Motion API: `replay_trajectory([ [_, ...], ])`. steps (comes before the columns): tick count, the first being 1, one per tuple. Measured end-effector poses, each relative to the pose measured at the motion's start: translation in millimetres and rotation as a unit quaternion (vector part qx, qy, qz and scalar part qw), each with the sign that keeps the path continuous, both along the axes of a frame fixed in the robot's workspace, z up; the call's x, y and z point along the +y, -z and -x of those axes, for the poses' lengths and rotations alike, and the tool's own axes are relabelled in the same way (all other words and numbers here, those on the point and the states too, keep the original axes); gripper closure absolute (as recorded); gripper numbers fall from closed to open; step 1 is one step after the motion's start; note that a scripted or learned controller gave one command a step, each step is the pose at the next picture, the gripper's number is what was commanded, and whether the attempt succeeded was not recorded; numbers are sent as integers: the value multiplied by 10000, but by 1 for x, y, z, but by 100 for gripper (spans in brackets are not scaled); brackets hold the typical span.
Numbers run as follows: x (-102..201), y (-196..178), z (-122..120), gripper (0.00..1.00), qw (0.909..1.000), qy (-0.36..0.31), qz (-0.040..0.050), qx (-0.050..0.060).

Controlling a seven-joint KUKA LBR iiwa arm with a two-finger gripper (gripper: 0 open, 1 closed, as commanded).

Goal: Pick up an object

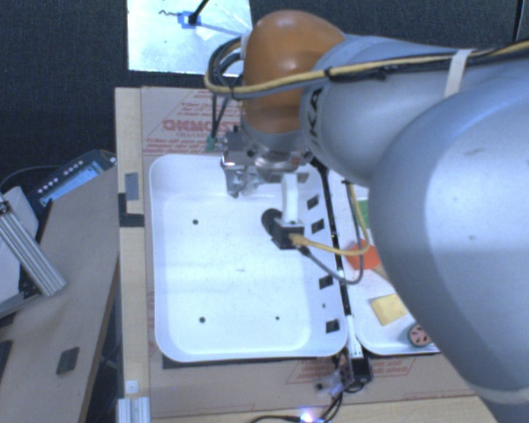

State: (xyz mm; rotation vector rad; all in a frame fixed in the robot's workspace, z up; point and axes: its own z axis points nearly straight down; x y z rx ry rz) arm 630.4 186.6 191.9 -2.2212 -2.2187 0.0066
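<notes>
Gripper [237, 181]: seen from above, low over the left bin [172, 236], close inside that bin's far rim and about mid-width. The wrist body covers its tips, so we cannot tell whether the jaws are spread or pressed together, and we cannot make out anything between them. Wrist: pointing straight down at the left bin's floor, metal flange just above the gripper. Orange band [286, 47]: a rounded dome directly over the wrist, standing above the left bin's far rim. Arm [458, 192]: from the dome a thick grey link runs off to the right of the left bin and toward the camera, growing very large and covering most of the right bin [397, 349], which sits touching the left bin's right side. Candidate things all lie right of the left bin, in the part of the right bin that shows under the arm. Yellow block [388, 308]: flat on the floor, just past the left bin's near right corner. Round brown piece [417, 334]: just beyond the block, further from the left bin. Orange piece [368, 256]: beside the left bin's right wall, partly under the arm. Left bin's floor: a few small dark dots [196, 223], well apart.
</notes>
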Motion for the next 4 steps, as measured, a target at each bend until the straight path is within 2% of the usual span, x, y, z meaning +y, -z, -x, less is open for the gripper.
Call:
replay_trajectory([
  [1, 14, -27, -40, 100, 10000, -29, -18, -55],
  [2, 35, -131, -39, 100, 10000, -37, -33, -83],
  [3, 49, -273, -38, 100, 9999, -36, -41, -109],
  [4, 48, -113, -37, 100, 10000, -12, 11, 36],
])
